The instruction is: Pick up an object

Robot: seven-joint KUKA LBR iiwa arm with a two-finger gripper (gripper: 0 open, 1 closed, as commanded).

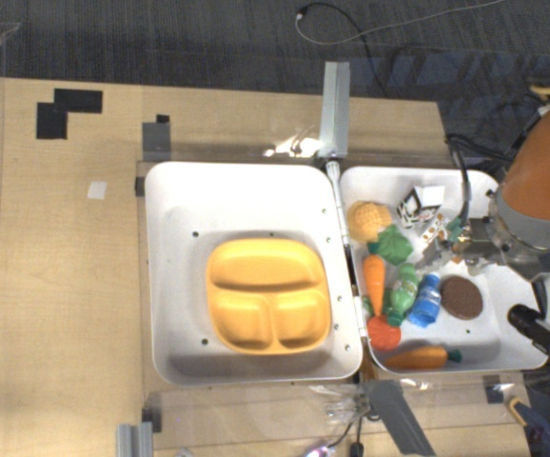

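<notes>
Pale wood makes up the bench (pixel 56 284) you are looking down on, with dark carpet along the top and a black cable (pixel 380 31) looping across it at 12 o'clock. Two white bins sit side by side. Your left bin (pixel 175 217) carries a yellow divided tray (pixel 267 291) near its middle.

Your right bin (pixel 489 336) holds the objects to pick. Look along its left wall: a yellow round toy (pixel 368 219) toward 11 o'clock, a green piece (pixel 391 248) just below it, an orange carrot (pixel 374 284) standing lengthwise, a green bottle-like piece (pixel 403 291) beside a blue one (pixel 427 299), a red piece (pixel 384 333) at 7 o'clock, and an orange carrot with a green tip (pixel 418 357) lying across the bottom. A brown disc (pixel 462 297) lies near the bin's middle, and a small black-and-white item (pixel 420 204) sits at 12 o'clock.

Your arm's orange band (pixel 546 165) enters at 3 o'clock. The gripper (pixel 443 238) hangs over the bin's upper middle, just right of the green piece; you cannot tell how its jaws stand or whether they have anything.
</notes>
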